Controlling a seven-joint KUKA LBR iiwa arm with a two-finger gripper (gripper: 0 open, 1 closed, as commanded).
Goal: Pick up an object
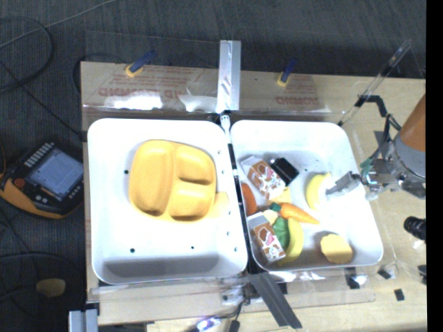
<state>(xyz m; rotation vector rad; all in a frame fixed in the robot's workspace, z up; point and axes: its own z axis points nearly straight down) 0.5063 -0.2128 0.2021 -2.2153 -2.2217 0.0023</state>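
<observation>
A: What lies nearest the camera, at the bottom of the view?

B: The front rim of the right bin (360,258), smooth white plastic. Just inside it sit a yellow block (336,248), like a wedge of toy cheese, and a printed snack packet (266,239) against the dividing wall, with a green and yellow toy vegetable (291,237) between them.

A: And the carrot?

B: The toy carrot (297,213) is a glossy orange cone in the middle of the right bin, long axis running left to right, its narrow tip toward the right. Behind it are a pale yellow rounded piece (316,189), a second printed packet (266,177) and a small black block (284,168).

A: The tool?

B: The tool (342,184) comes in over the right wall, its light metal tip just beside the pale yellow piece. I cannot tell how far it is open, and nothing shows gripped in it.

A: The other bin?

B: The left bin (111,206) holds a large yellow moulded tray (172,178), matte, with rounded compartments. Farther back, the desk (325,88) shows pale wood under clear sheeting, with two yellow-and-blue clamps (140,63).
</observation>
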